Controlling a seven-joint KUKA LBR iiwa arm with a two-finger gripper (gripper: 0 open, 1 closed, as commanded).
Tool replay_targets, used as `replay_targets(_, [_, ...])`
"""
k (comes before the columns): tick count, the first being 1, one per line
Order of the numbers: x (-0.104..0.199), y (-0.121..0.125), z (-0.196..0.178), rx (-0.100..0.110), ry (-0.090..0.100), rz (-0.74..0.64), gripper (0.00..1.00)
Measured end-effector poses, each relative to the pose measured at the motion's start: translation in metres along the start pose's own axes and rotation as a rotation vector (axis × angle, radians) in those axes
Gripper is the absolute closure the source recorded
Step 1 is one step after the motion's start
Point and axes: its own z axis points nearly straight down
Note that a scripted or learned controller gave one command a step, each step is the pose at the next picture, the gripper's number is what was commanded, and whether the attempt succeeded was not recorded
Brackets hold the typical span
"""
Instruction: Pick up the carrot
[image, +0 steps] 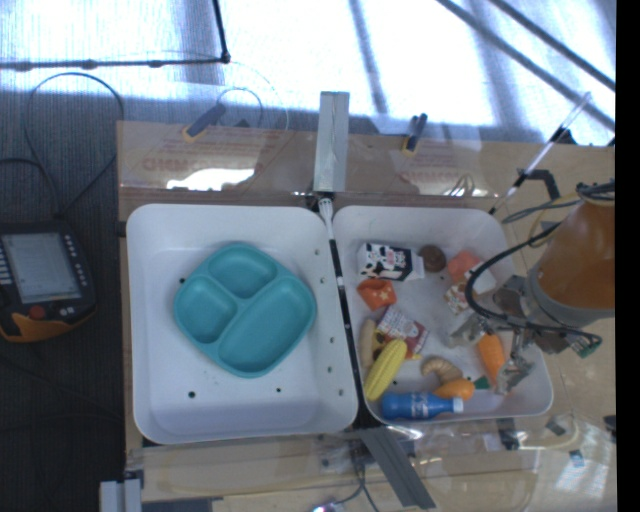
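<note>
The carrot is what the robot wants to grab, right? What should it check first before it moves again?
1. Carrot in sight in the right bin: ok.
2. Gripper close to the carrot: ok, right over it.
3. Carrot between the fingers: cannot tell, the gripper is too blurred.
4. Room around the carrot: not ok, an orange piece and the blue bottle lie close.
5. Teal plate out of the way: ok, it sits in the left bin.
</note>
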Motion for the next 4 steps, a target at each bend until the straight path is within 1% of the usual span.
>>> replay_targets(1, [-0.0013, -0.0004, -0.0095, 0.002, -0.001, 0.002, 1.00])
replay_targets(2, [-0.0012, -0.0002, -0.0091, 0.001, -0.001, 0.002, 0.00])
replay_targets(3, [-0.0022, -0.0008, -0.0186, 0.004, -0.002, 0.005, 1.00])
replay_targets(4, [-0.0022, -0.0006, -0.0182, 0.003, -0.002, 0.005, 0.00])
